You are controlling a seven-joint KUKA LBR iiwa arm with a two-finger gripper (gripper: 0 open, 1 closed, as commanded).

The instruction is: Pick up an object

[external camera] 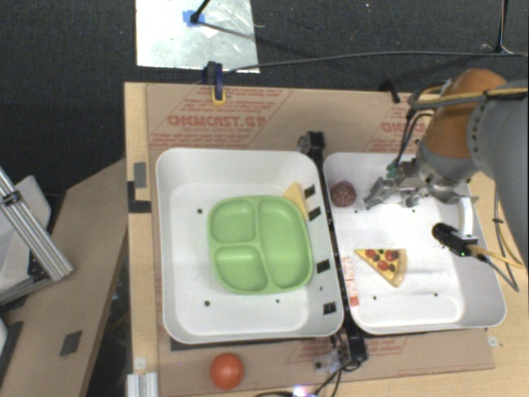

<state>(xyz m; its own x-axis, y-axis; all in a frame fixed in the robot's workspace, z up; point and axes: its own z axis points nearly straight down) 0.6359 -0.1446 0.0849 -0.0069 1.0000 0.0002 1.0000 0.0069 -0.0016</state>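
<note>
My gripper (390, 198) hangs low over the back of the right bin (479, 304), open with nothing between its fingers. A dark red, berry-like ball (343, 193) lies just left of it, near the bin's back left corner, apart from the fingertips. A pizza slice (383, 263) with red toppings lies in the middle of the same bin, in front of the gripper. In the left bin (178, 222) sits a green divided plate (259, 244). A yellow wedge (297, 195) peeks out behind the plate's back right corner.
An orange ball (226, 370) rests on the bench in front of the left bin, outside both bins. A blue clamp (215, 79) grips the cardboard at the back edge. A dark divider (328, 238) runs between the bins.
</note>
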